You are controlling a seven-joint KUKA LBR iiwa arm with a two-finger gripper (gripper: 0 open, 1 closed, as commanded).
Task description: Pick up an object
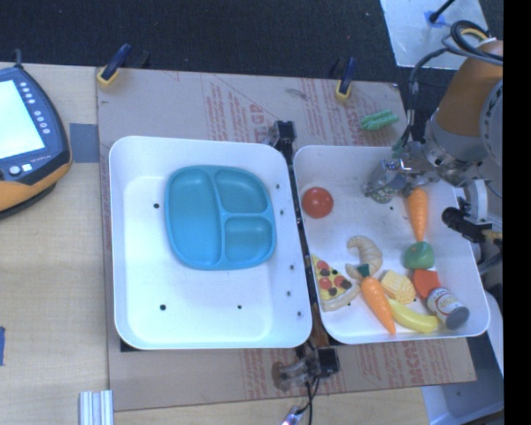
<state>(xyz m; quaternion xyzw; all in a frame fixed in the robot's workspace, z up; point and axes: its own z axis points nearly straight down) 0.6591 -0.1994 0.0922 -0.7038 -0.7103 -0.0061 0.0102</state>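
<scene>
Right bin, far side: carrot, upright, just beside jaws. Jaw state: cannot tell. Nothing seen pinched. Step judged: approach, grasp not yet made. Next move calls for centring over carrot, then closing. Nearby: tomato, pizza slice, second carrot, banana. Left bin: blue plate.

Light wooden bench, brown cardboard sheet, dark floor behind.
</scene>
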